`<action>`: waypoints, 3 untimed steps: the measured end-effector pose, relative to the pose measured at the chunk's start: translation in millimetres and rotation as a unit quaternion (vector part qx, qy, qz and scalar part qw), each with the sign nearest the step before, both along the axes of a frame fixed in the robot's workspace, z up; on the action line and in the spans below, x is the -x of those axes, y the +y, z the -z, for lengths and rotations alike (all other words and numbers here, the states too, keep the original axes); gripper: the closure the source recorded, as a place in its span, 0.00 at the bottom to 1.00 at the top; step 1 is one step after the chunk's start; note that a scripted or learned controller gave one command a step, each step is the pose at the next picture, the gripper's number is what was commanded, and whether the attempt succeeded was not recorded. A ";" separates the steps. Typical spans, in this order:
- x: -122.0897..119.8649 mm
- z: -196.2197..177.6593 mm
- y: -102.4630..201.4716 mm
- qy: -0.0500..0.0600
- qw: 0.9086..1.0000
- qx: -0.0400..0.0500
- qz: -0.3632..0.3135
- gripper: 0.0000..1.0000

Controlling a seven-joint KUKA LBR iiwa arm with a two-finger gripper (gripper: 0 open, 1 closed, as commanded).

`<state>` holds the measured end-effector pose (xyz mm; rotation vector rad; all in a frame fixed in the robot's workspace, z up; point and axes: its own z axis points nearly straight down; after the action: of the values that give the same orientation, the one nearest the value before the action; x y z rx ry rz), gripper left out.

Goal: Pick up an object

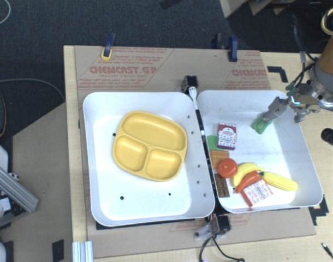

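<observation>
One green object (260, 125) sits clamped between the fingers of my gripper (266, 119) above the right bin's (308, 162) upper part; a tomato (227, 167) and banana (275, 179) lie below, a yellow tray (149, 144) in the left bin (95, 157)

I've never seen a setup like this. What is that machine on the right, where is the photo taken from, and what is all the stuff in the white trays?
One camera looks down at a slant on a bench. The grey robot arm reaches in from the right; its end effector is over the right bin, touching a small green object, though whether it grips it is unclear. That bin also holds a red-and-white carton, a tomato and a banana. The left bin holds a yellow divided plate.
</observation>
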<state>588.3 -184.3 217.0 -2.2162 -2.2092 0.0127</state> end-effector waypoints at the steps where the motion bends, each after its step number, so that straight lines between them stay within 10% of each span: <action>1: -2.8 -8.6 0.5 -0.007 1.000 0.001 -0.002 0.00; 3: 0.0 93.3 -6.6 -0.005 1.000 0.001 -0.001 0.00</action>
<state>588.3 -190.9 123.7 -2.2182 -2.2178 0.0038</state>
